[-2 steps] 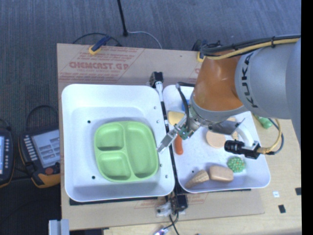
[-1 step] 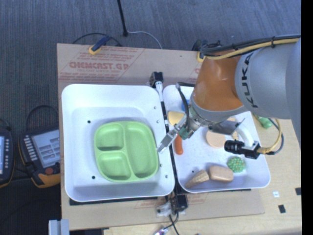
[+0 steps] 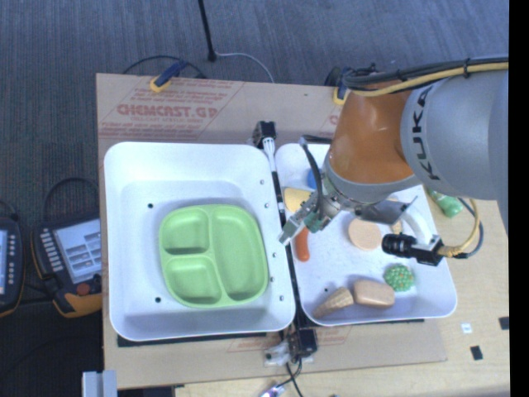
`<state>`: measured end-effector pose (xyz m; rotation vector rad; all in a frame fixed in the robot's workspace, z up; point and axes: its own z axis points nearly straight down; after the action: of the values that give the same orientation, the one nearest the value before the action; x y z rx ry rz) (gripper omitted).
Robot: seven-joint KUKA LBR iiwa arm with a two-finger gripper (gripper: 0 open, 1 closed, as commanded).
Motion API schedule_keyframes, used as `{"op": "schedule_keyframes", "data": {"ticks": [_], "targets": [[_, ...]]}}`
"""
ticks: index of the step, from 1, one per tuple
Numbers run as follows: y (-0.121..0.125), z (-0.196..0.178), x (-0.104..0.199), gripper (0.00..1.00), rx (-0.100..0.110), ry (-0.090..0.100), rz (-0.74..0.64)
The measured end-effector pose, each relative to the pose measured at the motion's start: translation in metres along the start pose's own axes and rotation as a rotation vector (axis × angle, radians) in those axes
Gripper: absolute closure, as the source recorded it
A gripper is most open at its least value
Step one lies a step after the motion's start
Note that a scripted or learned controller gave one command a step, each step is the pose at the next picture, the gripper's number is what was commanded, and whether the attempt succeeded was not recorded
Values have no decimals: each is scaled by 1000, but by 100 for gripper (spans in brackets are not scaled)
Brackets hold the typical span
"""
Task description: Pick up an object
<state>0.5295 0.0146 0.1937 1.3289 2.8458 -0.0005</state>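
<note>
Carrot-like orange-red stick (image 3: 302,246) is the likely target: it lies in the right bin (image 3: 438,300), hard against that bin's left wall, just below the gripper (image 3: 299,224).

Largest first. Arm (image 3: 430,139) fills the upper right, reaching in over the right bin, orange band above the wrist. Left bin (image 3: 132,172) carries a green divided plate (image 3: 215,253) with three compartments. Right bin also holds a tan bread-roll shape (image 3: 374,294), a cone-like brown piece (image 3: 333,302), a pale round disc (image 3: 364,235), a yellow wedge (image 3: 295,198) partly under the wrist, a green knobbly ball (image 3: 400,278), and a green item (image 3: 447,205) at the far right rim.

Jaws: cannot tell whether spread or closed; the tip is small and blurred against the bin divider.

Stick's long axis runs roughly near-to-far in the view, almost parallel to the divider, upper end pointing at the gripper.

Risks, as judgement: the stick sits so near the wall that one finger could land on the rim or divider instead of beside it. A round, narrow piece may roll or squirt out under closure. Gripper might also descend slightly left of the stick.
</note>
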Motion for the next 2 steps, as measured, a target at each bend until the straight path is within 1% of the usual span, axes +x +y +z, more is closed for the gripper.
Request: {"op": "schedule_keyframes", "data": {"ticks": [1,2], "targets": [[-11,2,59,100,2,1,355],[-25,7,-12,100,1,0,228]]}}
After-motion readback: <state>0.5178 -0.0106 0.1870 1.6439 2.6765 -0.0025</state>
